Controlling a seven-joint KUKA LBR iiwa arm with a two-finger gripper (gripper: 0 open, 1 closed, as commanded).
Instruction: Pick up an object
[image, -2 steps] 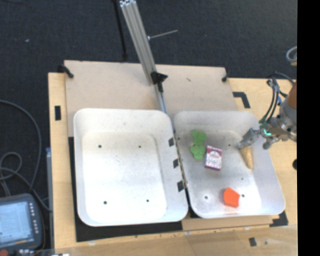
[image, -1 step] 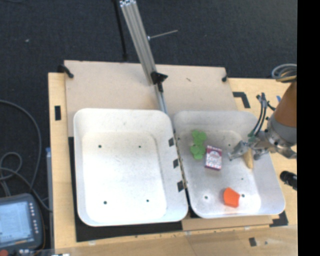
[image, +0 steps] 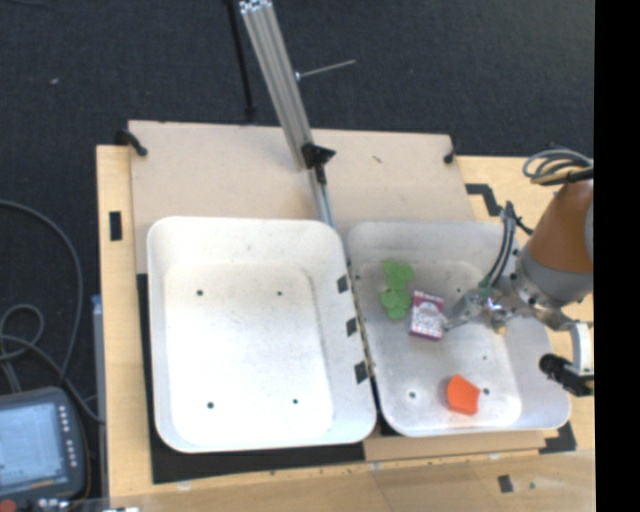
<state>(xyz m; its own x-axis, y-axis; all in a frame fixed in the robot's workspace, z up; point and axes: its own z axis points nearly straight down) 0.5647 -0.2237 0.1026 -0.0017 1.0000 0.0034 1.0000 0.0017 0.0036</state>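
Claw (image: 468, 308) state cannot tell; it sits beside box (image: 427, 316), risk: descent nudges box into green piece (image: 395, 290), no grip.

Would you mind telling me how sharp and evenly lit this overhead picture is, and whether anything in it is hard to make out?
In the camera view, light is even and soft, with faint shadows. The left bin looks bright, nearly washed out. The whole frame is slightly soft: the green object, the small box and the orange object show colour but little detail. The claw is blurred, its fingers hard to make out.
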